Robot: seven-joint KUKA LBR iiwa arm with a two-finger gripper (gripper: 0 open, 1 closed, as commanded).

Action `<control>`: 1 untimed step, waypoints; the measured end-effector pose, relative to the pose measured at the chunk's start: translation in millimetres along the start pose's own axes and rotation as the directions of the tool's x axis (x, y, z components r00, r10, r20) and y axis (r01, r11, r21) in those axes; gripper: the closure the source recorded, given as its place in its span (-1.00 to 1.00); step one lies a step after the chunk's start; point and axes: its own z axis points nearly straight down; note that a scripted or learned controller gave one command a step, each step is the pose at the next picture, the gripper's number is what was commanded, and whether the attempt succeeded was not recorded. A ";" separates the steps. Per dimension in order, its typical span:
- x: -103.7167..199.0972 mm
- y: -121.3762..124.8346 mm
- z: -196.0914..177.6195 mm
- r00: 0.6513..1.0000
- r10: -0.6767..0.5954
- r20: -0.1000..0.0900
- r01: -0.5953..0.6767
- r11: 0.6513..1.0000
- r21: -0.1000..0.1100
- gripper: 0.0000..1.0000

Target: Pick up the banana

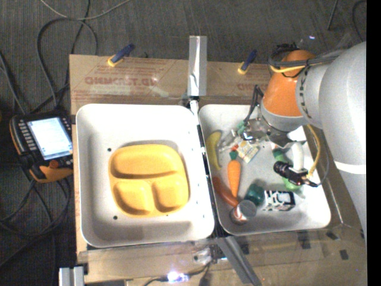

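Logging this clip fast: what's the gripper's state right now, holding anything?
Gripper: over the right white bin, open or closed cannot be told; nothing seen between its fingers. The curved yellow banana lies by the bin's left wall.

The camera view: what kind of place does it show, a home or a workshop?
Most likely a robot lab or test cell, not a home. A robot arm reaches over two white bins, a handheld control tablet lies beside them, and loose cables run across the carpet.

grey arm (345, 100), orange band (284, 91), blk cables
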 end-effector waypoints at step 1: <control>-11.4 54.3 12.4 0.963 0.270 0.000 -0.270 0.962 0.029 -1.00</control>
